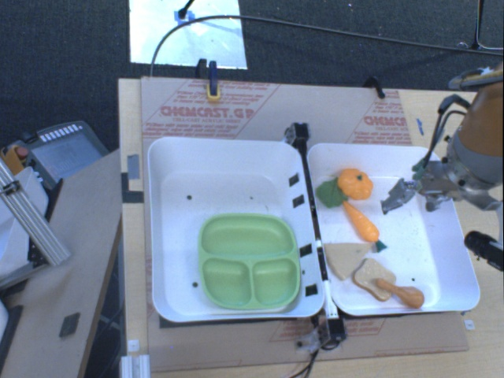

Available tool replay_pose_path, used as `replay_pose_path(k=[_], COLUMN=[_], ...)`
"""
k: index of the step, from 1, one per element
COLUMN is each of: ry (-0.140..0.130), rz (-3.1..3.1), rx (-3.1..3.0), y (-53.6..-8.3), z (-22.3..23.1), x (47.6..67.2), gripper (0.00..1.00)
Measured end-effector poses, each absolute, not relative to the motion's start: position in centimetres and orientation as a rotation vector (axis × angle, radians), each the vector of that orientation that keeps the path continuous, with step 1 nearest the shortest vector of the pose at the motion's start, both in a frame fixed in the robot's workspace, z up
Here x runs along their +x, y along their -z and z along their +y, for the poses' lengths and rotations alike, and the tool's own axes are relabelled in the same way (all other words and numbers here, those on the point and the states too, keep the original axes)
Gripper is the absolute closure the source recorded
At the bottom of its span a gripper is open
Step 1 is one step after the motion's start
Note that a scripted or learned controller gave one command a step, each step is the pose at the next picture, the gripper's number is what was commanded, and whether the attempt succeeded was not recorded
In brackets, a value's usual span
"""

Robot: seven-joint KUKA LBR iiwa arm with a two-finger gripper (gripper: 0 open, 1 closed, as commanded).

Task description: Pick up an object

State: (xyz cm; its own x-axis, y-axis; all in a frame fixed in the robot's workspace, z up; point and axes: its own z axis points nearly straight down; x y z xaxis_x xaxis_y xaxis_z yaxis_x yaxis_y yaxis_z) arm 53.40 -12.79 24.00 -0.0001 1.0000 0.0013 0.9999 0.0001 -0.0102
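The right bin (441, 242) holds several toy foods. An orange fruit (356, 183) with a green leaf (330, 194) lies at its far left, and a carrot (361, 221) slants just below it. A beige wedge (345, 258), a bread slice (370, 272) and a tan drumstick (400, 293) lie near the front edge. My gripper (416, 200) hangs over the right half of this bin, to the right of the carrot and fruit. It is open, and nothing sits between its fingers (395, 197).
The left bin (181, 172) carries a green divided plate (250, 260) at its front right. A black divider (309, 227) runs between the bins. The grey arm with its orange band (480, 132) comes in over the right bin's far right corner.
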Motion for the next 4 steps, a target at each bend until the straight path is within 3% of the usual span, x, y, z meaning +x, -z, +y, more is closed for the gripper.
replay_pose_path(k=[1, 3, 4], ry=[0.001, -0.003, 0.000], rz=[-2.225, -2.220, -2.223], rx=[-2.219, -2.217, -2.220], y=[-24.6, -14.5, -9.5], z=[-12.8, -11.9, -10.9], x=[53.6, 52.5, 52.9], gripper=[0.00, 0.00, 0.00])
